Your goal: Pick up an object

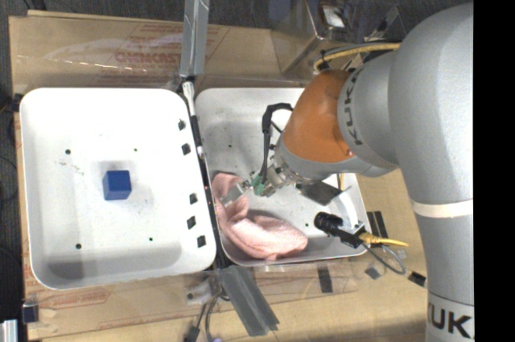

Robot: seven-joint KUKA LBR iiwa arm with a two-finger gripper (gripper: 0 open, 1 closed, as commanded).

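Note:
A blue cube [117,184] sits in the left bin [48,115], a little left of its middle. A pink soft, crumpled thing [257,232] lies along the near left side of the right bin [233,111]. My gripper [251,187] is low in the right bin, right at the upper end of the pink thing, and the grey and orange wrist hides much of it. Whether it touches or holds the pink thing is hidden.
The arm's bulk covers the right half of the right bin. The two bins meet at a dividing rim [197,179] with black clips. Brown cardboard [96,51] lies under and behind the bins, and a grey bracket [193,35] stands behind them.

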